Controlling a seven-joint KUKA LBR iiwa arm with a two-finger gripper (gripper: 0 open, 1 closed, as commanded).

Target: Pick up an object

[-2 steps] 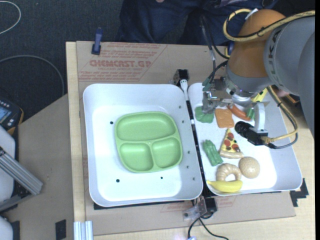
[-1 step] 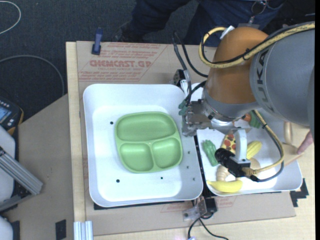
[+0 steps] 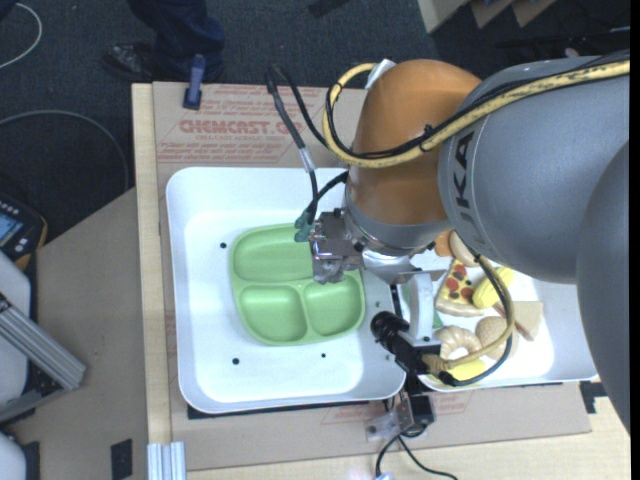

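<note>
A light green divided plate (image 3: 275,293) with three compartments lies in the left white bin (image 3: 195,348). My gripper (image 3: 326,266) hangs over the plate's right side, near where the upper compartment meets the lower right one. The arm's orange band and grey body hide most of the right bin (image 3: 565,363). In its visible part lie toy foods: a pizza slice (image 3: 459,288), a yellow banana (image 3: 497,294), a tan bread piece (image 3: 461,342) and a beige wedge (image 3: 529,318).
Both bins sit on a cardboard-coloured board (image 3: 240,118) with red lettering. A small blue object (image 3: 195,80) lies at the board's far edge. White bin floor shows around the plate on its left and front sides.
</note>
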